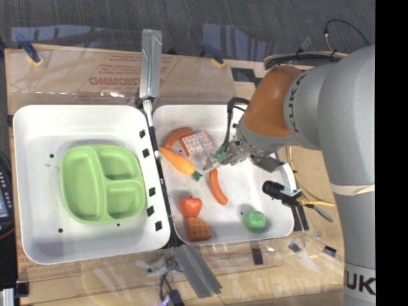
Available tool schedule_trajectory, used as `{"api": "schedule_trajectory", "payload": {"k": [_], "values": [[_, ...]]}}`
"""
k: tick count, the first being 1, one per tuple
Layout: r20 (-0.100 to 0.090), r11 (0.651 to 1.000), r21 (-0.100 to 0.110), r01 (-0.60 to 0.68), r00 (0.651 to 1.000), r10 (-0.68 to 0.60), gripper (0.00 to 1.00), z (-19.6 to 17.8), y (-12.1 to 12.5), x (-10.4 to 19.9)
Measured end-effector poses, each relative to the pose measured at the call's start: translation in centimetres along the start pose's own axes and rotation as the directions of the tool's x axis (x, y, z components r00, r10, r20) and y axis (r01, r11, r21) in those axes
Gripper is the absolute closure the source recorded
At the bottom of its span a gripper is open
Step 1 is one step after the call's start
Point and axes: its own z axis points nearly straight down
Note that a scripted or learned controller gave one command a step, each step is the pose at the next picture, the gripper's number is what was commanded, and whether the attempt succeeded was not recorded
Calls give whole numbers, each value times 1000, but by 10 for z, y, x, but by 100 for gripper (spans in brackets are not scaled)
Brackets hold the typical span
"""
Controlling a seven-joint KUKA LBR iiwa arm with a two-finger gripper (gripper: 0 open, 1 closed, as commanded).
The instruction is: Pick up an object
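Right bin, contents: toy foods scattered over its floor. Nearest the gripper lay an orange-red sausage, slanted, near the bin's middle; judged light, rigid plastic, smooth and apt to slip or roll, best pinched across its narrow middle. Toward the wall shared with the left bin: a carrot with a green stub, tapered and likely to squirt from a grip near the tip. Toward the far edge: a second sausage and a small printed packet, touching. Near edge: a tomato, a waffle, a green round piece. Left bin: a green divided plate. Gripper hung low between packet and sausage; fingers' spread could not be told, nor any object seen between them.
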Motion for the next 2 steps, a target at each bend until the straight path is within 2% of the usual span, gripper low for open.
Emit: {"api": "schedule_trajectory", "payload": {"k": [1, 2], "values": [[1, 989, -1, -150, 989, 150, 100, -50, 22, 28], [1, 989, 0, -150, 989, 150, 0, -50, 21, 28]]}}
